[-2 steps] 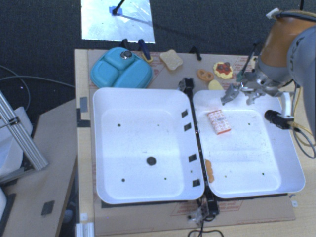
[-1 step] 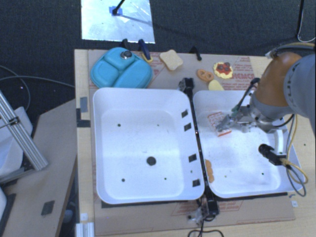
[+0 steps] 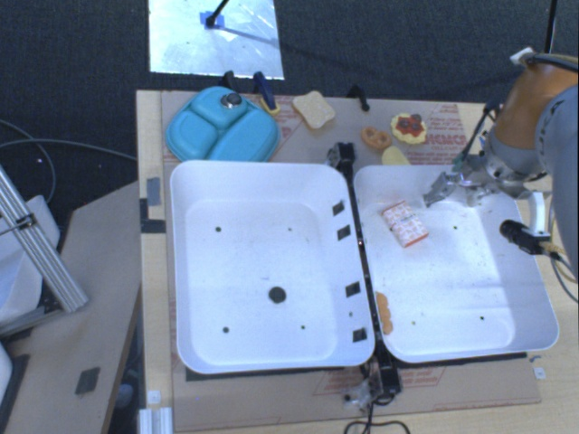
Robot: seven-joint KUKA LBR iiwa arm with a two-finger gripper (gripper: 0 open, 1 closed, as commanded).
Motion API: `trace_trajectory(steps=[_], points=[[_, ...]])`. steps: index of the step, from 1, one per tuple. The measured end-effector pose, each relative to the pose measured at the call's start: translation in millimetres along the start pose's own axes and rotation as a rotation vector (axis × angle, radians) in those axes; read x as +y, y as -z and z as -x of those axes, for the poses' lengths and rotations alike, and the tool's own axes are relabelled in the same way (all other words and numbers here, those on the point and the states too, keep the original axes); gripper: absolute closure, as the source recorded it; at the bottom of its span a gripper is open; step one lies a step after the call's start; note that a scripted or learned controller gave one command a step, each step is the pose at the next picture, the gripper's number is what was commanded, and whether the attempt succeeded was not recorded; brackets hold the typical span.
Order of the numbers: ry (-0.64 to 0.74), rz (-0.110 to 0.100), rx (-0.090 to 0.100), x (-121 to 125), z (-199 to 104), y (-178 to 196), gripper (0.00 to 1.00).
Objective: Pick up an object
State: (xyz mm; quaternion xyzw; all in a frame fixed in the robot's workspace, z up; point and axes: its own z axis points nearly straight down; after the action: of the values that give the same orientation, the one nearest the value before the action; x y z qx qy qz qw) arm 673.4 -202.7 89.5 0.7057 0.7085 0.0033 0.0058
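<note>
A small pink-and-white packet (image 3: 404,223) lies flat in the right bin (image 3: 470,333), near its upper left. My gripper (image 3: 439,192) hangs low over the bin's back part, just up and right of the packet and a short gap from it, with nothing visibly held. An orange cookie-like piece (image 3: 384,313) rests against the right bin's left wall. A small dark round object (image 3: 277,294) sits on the floor of the left bin (image 3: 208,242).
Behind the bins lie a blue divided plate (image 3: 222,127), a toast slice (image 3: 314,109) and small toy foods (image 3: 409,127). A black part on the arm (image 3: 525,236) juts over the right bin's right side. A shiny sheet (image 3: 214,23) lies on the floor at the back.
</note>
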Motion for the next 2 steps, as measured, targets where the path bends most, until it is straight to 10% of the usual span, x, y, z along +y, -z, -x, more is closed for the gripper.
trace_trajectory(steps=[1,2], points=[[-0.007,-0.004,-0.001,-138.6,1.2,1.5,0.0],[-0.003,0.005,-0.006,-133.3,1.7,13.0,1.0]])
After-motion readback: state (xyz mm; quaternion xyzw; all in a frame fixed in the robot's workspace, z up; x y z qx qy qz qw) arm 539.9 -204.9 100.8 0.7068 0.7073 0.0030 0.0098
